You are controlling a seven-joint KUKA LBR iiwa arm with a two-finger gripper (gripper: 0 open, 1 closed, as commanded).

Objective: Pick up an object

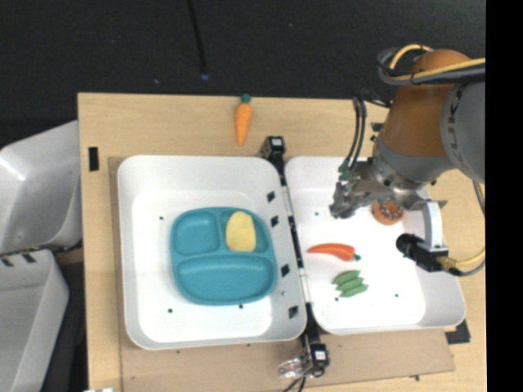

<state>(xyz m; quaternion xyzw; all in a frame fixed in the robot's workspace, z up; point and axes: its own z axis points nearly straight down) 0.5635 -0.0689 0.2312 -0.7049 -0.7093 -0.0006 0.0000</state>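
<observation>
Low, hand (347,200) over right bin (409,313).

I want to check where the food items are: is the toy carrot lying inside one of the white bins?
No, the toy carrot lies on the wooden bench, outside and behind the left bin.
</observation>
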